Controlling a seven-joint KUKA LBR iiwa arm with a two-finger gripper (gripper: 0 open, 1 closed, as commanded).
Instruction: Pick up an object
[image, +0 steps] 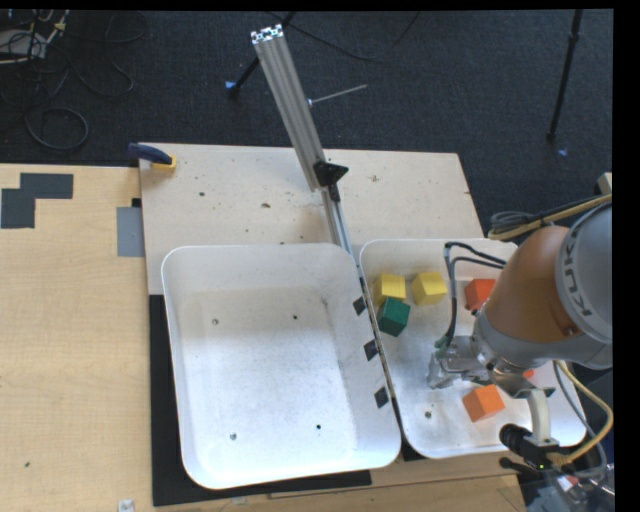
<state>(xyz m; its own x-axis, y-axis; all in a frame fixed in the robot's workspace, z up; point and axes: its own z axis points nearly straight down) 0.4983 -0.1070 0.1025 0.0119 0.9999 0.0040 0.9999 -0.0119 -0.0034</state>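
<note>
Counter (260, 190): a pale wooden board, speckled with dark spots, is seen under two bins; dark carpet with cables lies beyond it, and a light wood panel with grey patches lies to the far left of the jaws.
Bins: two shallow white plastic trays with rounded corners are counted, side by side; the left bin (190, 300) is scuffed and dotted with dark specks; the right bin (420, 440) lies beneath the jaws.
Rail (292, 105): one slanted ribbed metal bar is seen rising up-left of the jaws, tipped by a checkered tag.
Arm (545, 290): grey with an orange band, it is reached in from the right over the right bin.
Jaws (447, 368): metallic, pointed down into the right bin; whether they are released or clenched cannot be told, and nothing is seen between them.
Yellow cubes: two, one (392, 288) up-left of the jaws, one (429, 288) just above them.
Green cube (394, 316): one, left of the jaws, touching the first yellow cube.
Orange cubes: two, one (484, 402) just down-right of the jaws, one (479, 292) up-right, partly hidden by the arm.
Clamp (152, 156): one blue-and-yellow item is seen at the counter's far corner, well away up-left.
</note>
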